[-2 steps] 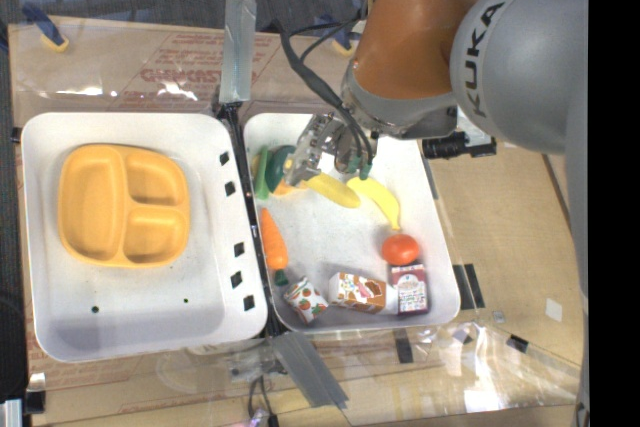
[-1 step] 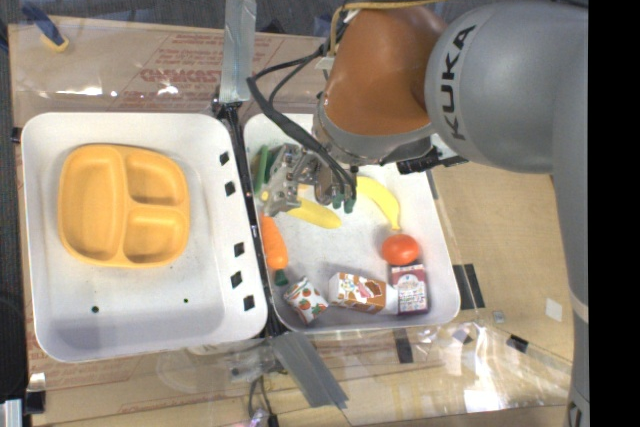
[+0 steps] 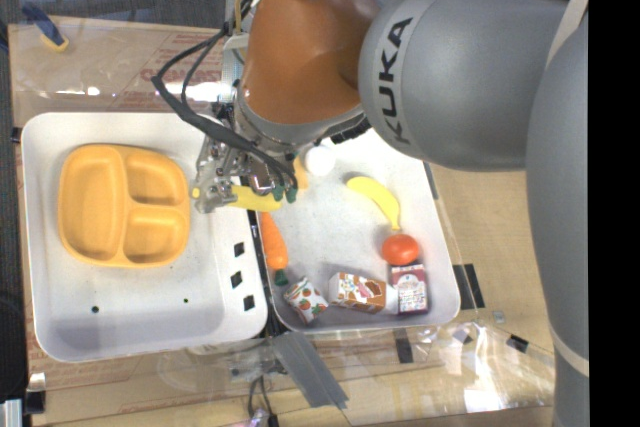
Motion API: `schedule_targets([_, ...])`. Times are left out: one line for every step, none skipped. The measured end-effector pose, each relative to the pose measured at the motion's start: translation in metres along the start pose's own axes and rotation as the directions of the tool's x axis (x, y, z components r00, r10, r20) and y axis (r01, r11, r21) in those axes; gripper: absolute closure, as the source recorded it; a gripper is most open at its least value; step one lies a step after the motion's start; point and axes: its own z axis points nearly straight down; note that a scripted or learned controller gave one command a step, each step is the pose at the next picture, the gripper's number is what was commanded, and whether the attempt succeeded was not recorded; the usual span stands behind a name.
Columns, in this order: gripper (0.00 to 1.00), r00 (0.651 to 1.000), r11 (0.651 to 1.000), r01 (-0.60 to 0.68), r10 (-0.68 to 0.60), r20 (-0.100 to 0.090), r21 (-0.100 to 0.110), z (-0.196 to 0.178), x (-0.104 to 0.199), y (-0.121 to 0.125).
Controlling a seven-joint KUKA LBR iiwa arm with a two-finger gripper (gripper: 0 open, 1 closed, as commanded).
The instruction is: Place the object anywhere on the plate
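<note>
An orange-yellow divided plate [image 3: 122,205] lies in the left bin [image 3: 130,325], toward its left side. My gripper [image 3: 247,183] hangs over the strip between the two bins, just right of the plate. A yellow object [image 3: 256,200] shows between its fingers and sticks out on both sides, lifted off the bin floor. The gripper is shut on it. The orange wrist band and grey arm hide the back part of the right bin.
The right bin [image 3: 445,265] holds a banana [image 3: 375,198], a tomato [image 3: 400,248], a carrot [image 3: 273,243], a white ball [image 3: 320,158] and three small cartons [image 3: 357,290] along its front wall.
</note>
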Motion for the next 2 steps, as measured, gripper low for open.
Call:
schedule_targets([1.00, 1.000, 1.000, 0.006, -0.006, 0.007, 0.001, -0.086, 0.036, 0.007])
schedule_targets([1.00, 0.980, 0.980, 0.198, -0.198, 0.004, 0.001, -0.158, 0.050, 0.048])
